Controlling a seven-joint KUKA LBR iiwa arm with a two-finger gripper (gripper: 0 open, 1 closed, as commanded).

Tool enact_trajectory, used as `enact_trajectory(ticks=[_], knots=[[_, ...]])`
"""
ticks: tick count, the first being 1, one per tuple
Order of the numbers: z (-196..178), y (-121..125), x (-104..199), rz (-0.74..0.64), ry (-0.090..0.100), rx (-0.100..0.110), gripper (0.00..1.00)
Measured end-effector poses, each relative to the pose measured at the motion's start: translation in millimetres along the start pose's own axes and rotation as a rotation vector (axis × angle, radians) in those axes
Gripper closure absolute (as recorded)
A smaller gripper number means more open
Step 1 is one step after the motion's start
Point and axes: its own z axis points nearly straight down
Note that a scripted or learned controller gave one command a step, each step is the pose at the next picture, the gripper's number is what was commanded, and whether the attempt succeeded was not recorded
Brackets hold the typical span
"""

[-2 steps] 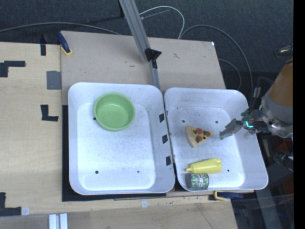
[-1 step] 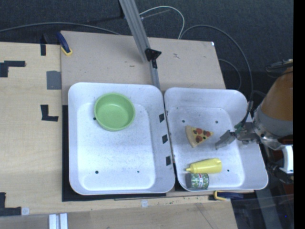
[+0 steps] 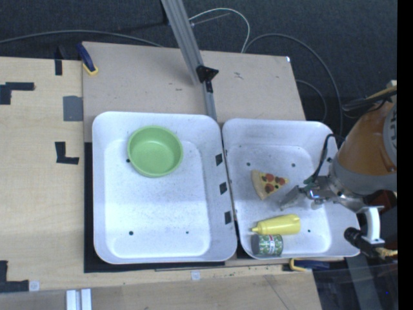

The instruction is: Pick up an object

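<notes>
In the right bin (image 3: 277,131) lie a toy pizza slice (image 3: 266,183), a yellow mustard bottle (image 3: 277,225) on its side, and a small green can (image 3: 267,245) at the front wall. My gripper (image 3: 295,196) hangs over the bin's right half, just right of the pizza slice and above the mustard bottle. Its fingers point left, toward the pizza slice, and nothing shows between them. A green bowl (image 3: 155,151) sits in the back of the left bin (image 3: 155,237).
The orange-banded arm (image 3: 368,154) covers the right bin's right wall. A grey metal pole (image 3: 187,34) slants down from the top to the seam between the bins. Cables loop on the dark floor behind the bench.
</notes>
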Motion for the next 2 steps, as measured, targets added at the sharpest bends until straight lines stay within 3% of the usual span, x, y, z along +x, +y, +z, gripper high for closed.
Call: enact_trajectory(ticks=[1,2], knots=[[28.3,0.7,0.0,0.000,-0.004,-0.008,0.00],[17.5,0.6,1.1,-0.001,-0.001,-0.006,1.00]])
